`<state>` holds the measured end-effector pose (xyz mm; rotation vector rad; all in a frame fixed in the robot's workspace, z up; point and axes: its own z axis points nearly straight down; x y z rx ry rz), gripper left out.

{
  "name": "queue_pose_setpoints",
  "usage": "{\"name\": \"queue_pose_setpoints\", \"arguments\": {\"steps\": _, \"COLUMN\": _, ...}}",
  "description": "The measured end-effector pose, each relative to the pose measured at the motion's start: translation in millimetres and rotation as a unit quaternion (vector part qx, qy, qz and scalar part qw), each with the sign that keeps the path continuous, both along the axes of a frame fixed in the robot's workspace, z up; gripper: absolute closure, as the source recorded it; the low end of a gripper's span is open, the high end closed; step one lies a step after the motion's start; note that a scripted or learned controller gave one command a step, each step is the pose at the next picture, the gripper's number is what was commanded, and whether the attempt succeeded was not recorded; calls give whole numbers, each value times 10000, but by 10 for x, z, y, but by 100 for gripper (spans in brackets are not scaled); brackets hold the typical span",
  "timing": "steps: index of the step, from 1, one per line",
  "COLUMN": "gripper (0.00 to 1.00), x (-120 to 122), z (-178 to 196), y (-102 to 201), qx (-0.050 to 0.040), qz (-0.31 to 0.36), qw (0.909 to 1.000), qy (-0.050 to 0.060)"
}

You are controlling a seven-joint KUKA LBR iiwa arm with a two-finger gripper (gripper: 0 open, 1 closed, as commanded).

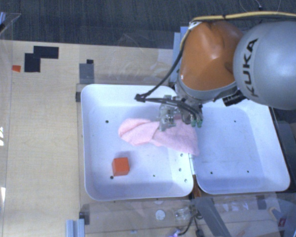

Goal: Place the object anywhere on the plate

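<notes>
A small orange cube (121, 166) lies in the left bin (96, 107), near its front left corner. A pink plate (140, 132) of uneven outline rests in the middle of the same bin and runs to the bin's right wall. My gripper (166, 122) hangs over the plate's right half, its tip down close to the pink surface. The cube sits well apart from the gripper, to its lower left. The orange wrist band (207, 58) and the grey arm hide the back right part of the left bin.
The right bin (241, 147) adjoins the left one, with the arm looming over its back edge. A black cable (155, 90) loops from the wrist over the left bin's back. Pale wooden bench (39, 132) lies to the left.
</notes>
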<state>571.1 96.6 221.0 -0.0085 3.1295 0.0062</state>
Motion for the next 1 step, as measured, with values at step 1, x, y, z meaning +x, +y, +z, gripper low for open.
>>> {"name": "queue_pose_setpoints", "arguments": {"steps": 1, "gripper": 0, "x": 1, "z": 1, "y": -1, "qx": 1, "qz": -1, "qw": 10000, "qy": -1}}
